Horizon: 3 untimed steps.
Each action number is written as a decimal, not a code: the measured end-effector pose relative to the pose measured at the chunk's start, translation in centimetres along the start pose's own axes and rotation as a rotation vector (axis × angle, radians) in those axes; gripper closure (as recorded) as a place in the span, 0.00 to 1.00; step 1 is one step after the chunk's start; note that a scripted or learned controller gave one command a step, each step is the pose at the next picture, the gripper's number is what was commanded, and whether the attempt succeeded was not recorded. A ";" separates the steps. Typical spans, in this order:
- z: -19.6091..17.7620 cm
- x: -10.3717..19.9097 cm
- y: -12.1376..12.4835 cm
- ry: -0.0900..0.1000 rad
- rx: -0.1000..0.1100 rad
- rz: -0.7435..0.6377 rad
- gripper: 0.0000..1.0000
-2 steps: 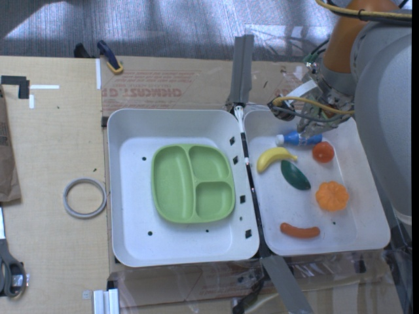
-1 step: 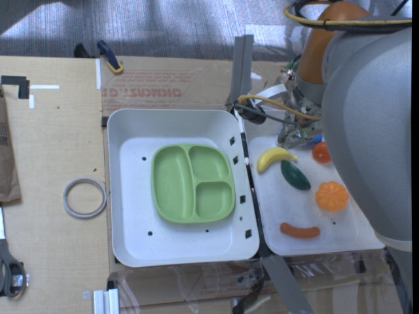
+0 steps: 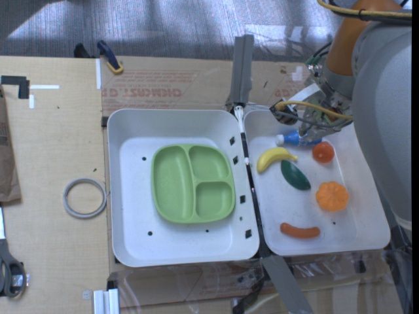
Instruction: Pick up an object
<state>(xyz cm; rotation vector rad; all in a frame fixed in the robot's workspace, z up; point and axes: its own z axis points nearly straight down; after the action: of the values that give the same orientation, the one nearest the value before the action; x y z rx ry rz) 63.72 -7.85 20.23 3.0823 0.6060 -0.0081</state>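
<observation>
Pick looks not yet done, judging by the scene: nothing lifted. The pincer point(image 3: 308, 124) sits low at the far end of the right white bin point(image 3: 366, 175), amid cables; can't tell its state or whether it has hold of anything. Small blue-and-white bottle-like item point(image 3: 291, 138) lies just beside it, yellow plastic banana point(image 3: 275, 157) near, the orange round fruit point(image 3: 332, 196) further twd the front.
</observation>
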 end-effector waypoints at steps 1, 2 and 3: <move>-6.6 3.4 -6.8 0.002 0.001 0.192 1.00; 1.2 2.5 -12.5 0.001 0.001 0.181 1.00; -0.1 3.3 -9.9 0.002 0.000 0.135 1.00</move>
<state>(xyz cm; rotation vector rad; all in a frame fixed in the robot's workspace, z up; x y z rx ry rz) 63.04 2.59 20.34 3.1162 0.3960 -0.0054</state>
